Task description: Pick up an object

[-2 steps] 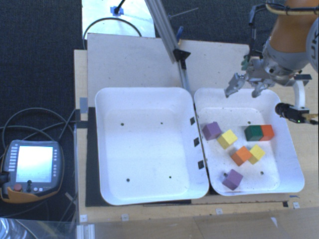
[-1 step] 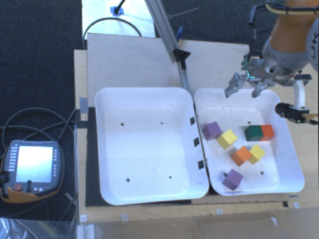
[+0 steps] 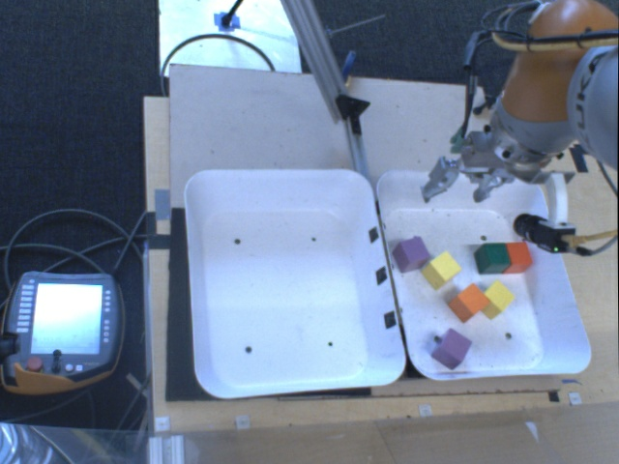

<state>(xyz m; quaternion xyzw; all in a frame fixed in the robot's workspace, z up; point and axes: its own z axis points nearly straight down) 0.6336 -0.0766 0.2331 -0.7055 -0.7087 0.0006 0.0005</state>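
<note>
The purple block (image 3: 411, 253) sits in the right bin (image 3: 571, 346), nearest the gripper (image 3: 462, 184), which hovers above the bin's far end with fingers spread apart and nothing between them. A good pick likely means descending squarely over one block, clear of the yellow block (image 3: 442, 269). It looks cube-like, slightly turned, with no evident long axis.

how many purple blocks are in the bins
2, both in the right bin: one purple block near its left wall beside a yellow block, the other purple block near the front edge. None looks hidden.
</note>
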